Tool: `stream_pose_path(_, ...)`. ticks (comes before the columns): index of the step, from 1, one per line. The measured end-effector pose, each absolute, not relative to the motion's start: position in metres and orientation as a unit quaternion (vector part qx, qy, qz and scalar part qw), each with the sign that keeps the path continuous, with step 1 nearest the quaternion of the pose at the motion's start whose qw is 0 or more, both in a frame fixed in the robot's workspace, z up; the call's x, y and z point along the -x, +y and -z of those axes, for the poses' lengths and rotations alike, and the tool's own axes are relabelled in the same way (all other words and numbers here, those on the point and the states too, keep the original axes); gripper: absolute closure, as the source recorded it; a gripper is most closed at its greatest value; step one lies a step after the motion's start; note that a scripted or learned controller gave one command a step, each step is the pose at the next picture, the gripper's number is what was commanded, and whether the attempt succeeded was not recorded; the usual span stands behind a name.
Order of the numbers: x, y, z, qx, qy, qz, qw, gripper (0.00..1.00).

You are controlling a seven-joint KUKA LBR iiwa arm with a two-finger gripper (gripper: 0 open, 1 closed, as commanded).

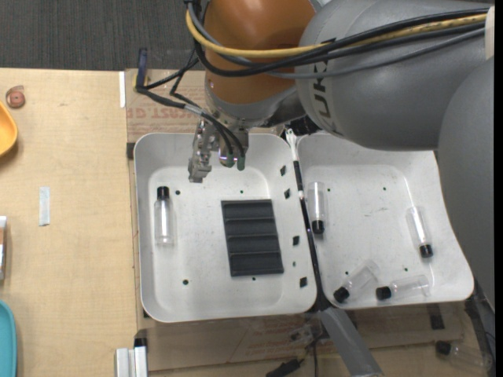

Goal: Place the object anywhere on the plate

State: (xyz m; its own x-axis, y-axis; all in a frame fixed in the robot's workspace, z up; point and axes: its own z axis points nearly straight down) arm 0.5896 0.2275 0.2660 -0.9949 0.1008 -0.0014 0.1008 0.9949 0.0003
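A black ribbed plate (252,238) lies flat in the middle of the left bin (149,289). A clear tube with a black cap (163,214) lies on the bin floor left of the plate, apart from it. My gripper (217,160) hangs over the far part of the left bin, beyond the plate's far edge and to the right of the tube. It is open, with white bin floor showing between its fingers and nothing held. The orange and grey wrist hides the bin's far rim.
The right bin (448,289) holds several more clear capped tubes: one by its left wall (316,207), one at the right (417,231), two near the front (355,283). The wooden bench to the left carries small items and an orange dish (5,132).
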Motion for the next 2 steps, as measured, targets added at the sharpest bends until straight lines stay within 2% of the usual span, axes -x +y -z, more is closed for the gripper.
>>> stream_pose_path(1, -0.613, 0.228, -0.197, 0.025, 1.0, -0.0003, 0.001, 1.0)
stream_pose_path(2, -0.627, 0.228, -0.261, 0.026, 1.0, -0.0008, 0.002, 1.0)
